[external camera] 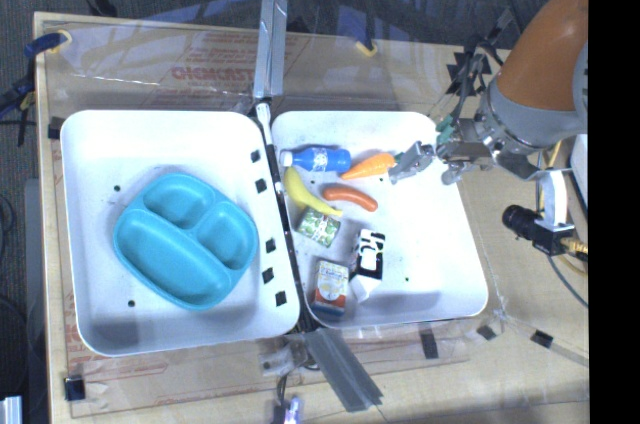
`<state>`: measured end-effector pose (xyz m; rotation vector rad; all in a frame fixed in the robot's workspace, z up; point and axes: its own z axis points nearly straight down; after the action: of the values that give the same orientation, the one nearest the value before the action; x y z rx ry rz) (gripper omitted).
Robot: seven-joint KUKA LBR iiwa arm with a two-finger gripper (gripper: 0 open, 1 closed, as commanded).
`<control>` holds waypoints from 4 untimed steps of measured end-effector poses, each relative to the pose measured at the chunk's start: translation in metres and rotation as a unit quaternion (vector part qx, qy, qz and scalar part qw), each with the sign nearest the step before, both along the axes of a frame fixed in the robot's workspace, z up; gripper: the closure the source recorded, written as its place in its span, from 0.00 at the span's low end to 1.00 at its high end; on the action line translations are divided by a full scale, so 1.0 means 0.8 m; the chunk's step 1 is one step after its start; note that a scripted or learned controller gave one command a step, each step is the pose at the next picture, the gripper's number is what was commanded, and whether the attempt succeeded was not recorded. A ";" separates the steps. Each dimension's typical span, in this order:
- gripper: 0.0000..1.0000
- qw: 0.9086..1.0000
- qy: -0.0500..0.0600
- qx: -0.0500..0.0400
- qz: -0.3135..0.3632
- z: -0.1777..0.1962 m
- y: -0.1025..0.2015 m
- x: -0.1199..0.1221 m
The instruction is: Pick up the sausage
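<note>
Lowest in the frame, the right bin (440,297) holds a small carton (331,285) and a black-and-white object (370,253) near its bottom rim, with a green packet (319,228) just above them, while the left bin (90,312) carries a blue divided plate (186,237). Higher, at the frame's centre, the sausage (349,198) lies free beside a banana (305,194), below a carrot (366,166) and a blue bottle (315,158). At the upper right, the gripper (428,164) hovers right of the carrot, fingers spread with nothing between them.
</note>
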<state>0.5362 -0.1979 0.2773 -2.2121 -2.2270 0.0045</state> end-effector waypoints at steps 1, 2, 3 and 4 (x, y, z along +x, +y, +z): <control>0.00 0.996 0.000 0.001 0.089 -0.145 0.033 0.050; 0.00 0.987 -0.001 0.000 0.158 -0.177 0.015 0.151; 0.00 1.000 -0.002 0.000 -0.015 -0.174 0.018 0.151; 0.00 0.999 -0.002 0.000 -0.046 0.059 0.020 0.150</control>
<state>0.6563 -0.1820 0.3247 -2.3154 -2.1250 0.0003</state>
